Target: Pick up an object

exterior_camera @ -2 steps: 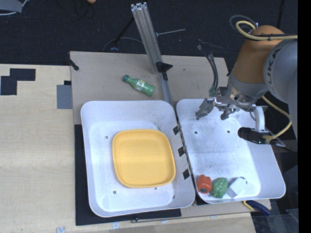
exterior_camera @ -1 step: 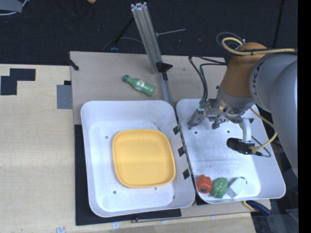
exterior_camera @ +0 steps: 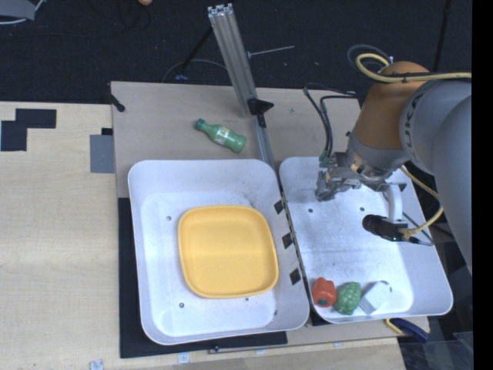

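Note:
My gripper point(exterior_camera: 330, 185) hangs over the back part of the right bin point(exterior_camera: 431, 284), near its left wall, with nothing visible in it. At that bin's front edge lie a red pepper-like toy point(exterior_camera: 323, 291), a green bumpy toy point(exterior_camera: 348, 297) and a small grey-white block point(exterior_camera: 375, 297), close together and well in front of the gripper. A yellow square plate point(exterior_camera: 228, 250) lies flat in the left bin point(exterior_camera: 146, 206).
A green bottle point(exterior_camera: 221, 135) lies on its side on the bench behind the left bin. A slanted aluminium post point(exterior_camera: 235, 48) rises behind the bins. A dark fitting with a yellow cable point(exterior_camera: 385, 227) hangs over the right bin's middle.

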Available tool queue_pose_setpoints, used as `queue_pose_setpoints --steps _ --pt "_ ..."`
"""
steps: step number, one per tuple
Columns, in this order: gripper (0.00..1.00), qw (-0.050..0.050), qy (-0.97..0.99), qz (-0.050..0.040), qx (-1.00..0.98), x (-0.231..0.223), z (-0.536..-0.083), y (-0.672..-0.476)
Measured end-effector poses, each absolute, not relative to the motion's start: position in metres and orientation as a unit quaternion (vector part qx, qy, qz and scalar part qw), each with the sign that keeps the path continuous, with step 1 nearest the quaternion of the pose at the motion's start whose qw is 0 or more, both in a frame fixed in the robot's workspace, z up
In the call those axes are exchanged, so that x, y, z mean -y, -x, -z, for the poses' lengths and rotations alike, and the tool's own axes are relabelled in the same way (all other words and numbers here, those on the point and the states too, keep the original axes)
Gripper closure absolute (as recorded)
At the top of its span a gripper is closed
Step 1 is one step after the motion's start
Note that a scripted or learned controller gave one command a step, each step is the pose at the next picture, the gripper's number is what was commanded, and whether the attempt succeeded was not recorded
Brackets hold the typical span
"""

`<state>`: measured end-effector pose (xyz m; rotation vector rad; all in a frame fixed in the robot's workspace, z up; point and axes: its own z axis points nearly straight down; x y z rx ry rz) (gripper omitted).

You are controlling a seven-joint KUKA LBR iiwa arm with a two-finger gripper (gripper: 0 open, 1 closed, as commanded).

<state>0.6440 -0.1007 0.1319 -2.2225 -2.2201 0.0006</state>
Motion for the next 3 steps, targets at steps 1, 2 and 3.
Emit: queue_pose_setpoints --steps 1,2,3 --pt "1.00 -0.002 0.707 0.0014 0.707 0.101 -0.194 -0.647" --pt "1.00 -0.001 0.707 0.0011 0.707 0.108 -0.242 -0.642" --pt "1.00 0.000 0.707 0.0001 0.707 0.108 -0.255 -0.642"
